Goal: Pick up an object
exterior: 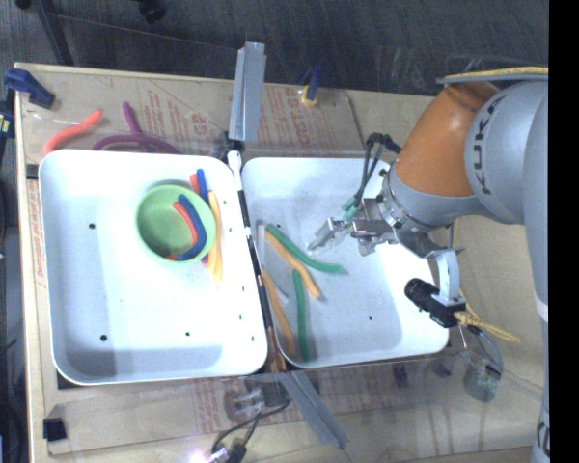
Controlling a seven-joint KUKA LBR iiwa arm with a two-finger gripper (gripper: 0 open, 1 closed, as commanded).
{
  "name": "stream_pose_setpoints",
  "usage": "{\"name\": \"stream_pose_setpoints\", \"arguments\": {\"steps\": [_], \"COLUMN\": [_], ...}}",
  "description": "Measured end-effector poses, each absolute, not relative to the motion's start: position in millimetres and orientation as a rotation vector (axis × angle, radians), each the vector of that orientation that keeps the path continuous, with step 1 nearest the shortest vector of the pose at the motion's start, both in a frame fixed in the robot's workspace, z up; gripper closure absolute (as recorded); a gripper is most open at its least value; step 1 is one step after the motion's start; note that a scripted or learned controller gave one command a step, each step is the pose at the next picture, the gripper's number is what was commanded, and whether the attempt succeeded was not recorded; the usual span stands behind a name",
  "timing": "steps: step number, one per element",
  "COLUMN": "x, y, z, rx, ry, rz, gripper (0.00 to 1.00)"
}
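Lettering "KU" shows on the grey arm point(507, 152) above the right bin point(386, 340).

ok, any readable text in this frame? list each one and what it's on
"KUK", the letters in view of a dark vertical brand mark on the grey arm link, cut off at the picture's right edge.
Faint reddish print on the bench top behind the left bin: too blurred to read.
More faint reddish print on the bench's front strip, below the bins: also unreadable.
Nothing legible on the bins or the objects in them.
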State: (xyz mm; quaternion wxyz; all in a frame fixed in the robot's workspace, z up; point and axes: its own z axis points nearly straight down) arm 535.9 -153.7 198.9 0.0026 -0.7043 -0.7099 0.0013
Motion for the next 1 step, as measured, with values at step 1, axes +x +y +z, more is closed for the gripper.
{"name": "stream_pose_setpoints", "arguments": {"steps": [1], "x": [520.9], "y": [-141.7], "z": [101.7], "rx": [-2.052], "ry": [-2.372], "rz": [0.004], "gripper": [0.00]}}
